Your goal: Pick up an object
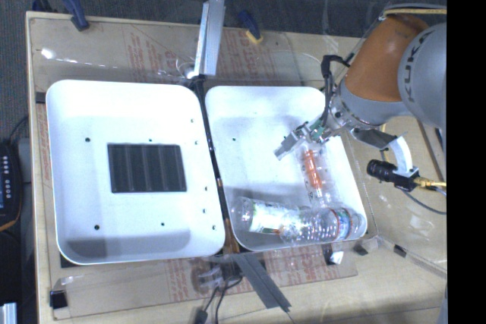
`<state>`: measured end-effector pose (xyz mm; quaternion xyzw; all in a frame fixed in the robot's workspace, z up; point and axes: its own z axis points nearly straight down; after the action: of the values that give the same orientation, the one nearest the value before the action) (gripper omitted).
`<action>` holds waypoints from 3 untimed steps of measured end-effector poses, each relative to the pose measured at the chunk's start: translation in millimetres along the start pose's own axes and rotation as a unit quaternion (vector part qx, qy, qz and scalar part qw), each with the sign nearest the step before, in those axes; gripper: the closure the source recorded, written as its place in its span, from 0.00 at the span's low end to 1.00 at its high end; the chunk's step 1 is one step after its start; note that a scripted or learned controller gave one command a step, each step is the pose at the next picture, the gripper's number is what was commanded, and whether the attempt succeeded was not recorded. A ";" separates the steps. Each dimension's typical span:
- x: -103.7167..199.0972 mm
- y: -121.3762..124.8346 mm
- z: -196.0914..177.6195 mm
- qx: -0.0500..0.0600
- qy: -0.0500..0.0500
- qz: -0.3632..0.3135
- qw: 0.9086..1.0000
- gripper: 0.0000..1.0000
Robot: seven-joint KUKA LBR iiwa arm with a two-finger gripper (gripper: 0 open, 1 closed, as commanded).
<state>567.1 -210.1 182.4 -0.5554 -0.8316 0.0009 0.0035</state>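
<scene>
- On my far left, the left bin [68, 163] holds a dark ribbed rectangular block [146, 168] lying flat in its middle, well apart from anything the arm is near; I take it as out of play for this try.
- The right bin [243, 117] carries the candidates: a clear plastic bottle [300, 221] lying on its side along the near wall (it looks to have rolled to rest there), and a small clear tube with orange contents [314, 172] lying lengthwise just above it.
- The hand [295, 142] hangs over the right bin, just beside the tube's upper end; I cannot tell whether it is released or clenched, and nothing shows in its grasp.
- My guess is the tube is the target, since the hand sits nearest it.
- The arm [395, 72] reaches in from the right over the worktop [395, 239].
</scene>
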 end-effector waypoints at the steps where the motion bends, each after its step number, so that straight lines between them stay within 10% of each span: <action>1: -0.8 0.3 19.1 -0.001 0.000 0.037 0.999 0.00; 3: -1.4 1.4 1.8 -0.002 -0.001 0.058 0.998 0.00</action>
<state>568.9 -210.8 180.6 -0.6026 -0.7981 0.0003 0.0012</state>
